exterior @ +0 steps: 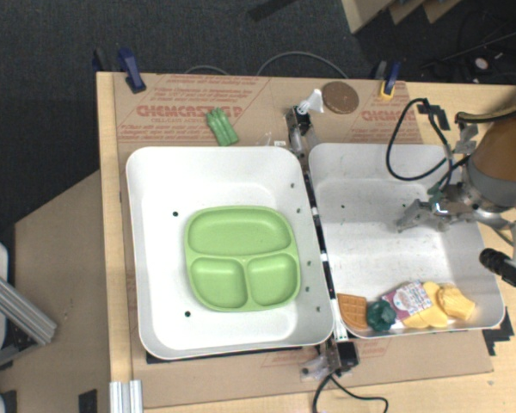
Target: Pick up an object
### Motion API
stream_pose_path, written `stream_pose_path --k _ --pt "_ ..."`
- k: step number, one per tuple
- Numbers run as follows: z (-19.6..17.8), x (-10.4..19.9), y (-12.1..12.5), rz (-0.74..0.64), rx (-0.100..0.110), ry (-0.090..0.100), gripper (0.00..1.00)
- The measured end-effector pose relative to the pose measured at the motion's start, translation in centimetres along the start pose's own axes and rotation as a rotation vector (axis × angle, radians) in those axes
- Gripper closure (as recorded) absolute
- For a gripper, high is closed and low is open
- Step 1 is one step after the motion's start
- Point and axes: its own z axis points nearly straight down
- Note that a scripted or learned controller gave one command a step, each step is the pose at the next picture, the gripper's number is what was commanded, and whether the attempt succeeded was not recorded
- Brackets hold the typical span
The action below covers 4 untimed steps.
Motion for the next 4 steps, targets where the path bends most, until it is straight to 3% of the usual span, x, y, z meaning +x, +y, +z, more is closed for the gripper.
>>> stream_pose_path --k 1,2,3,4 --pt "0.0 0.1 8.1 -0.002 0.001 0.002 0.00" --pt "0.1 0.1 8.2 0.000 0.007 0.003 0.00" --pt "-0.1 -0.1 5.1 0.001 0.000 -0.001 0.00" --pt "0.2 0.1 8.7 0.000 0.013 0.007 0.00"
